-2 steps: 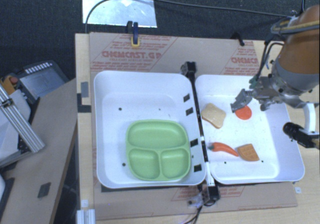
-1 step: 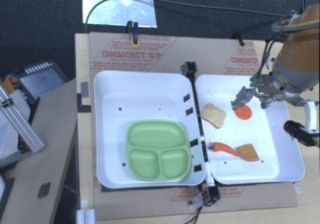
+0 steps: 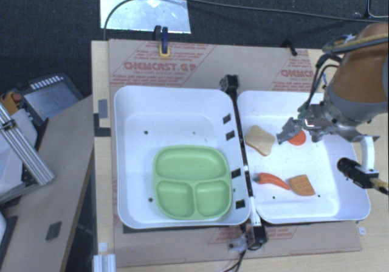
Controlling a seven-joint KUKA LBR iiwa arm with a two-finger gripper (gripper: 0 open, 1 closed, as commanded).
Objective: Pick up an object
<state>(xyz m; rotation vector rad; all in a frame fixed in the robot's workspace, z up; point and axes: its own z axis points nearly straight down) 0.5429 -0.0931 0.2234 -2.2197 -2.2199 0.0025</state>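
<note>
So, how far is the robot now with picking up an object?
Nothing looks picked up yet. The carrot, the cracker and the bread piece lie on the floor of the right bin. In hand: the claw is low over the red round piece. Left: grasping and lifting.

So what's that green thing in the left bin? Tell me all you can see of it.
The green tray is a pale green divided plate, plastic by its look, rounded-rectangular with soft corners. It has three hollows: one long one across the far side and two smaller ones side by side nearer the camera. It lies flat, right way up, on the floor of the left bin, toward the near right corner. Nothing lies in it.
</note>
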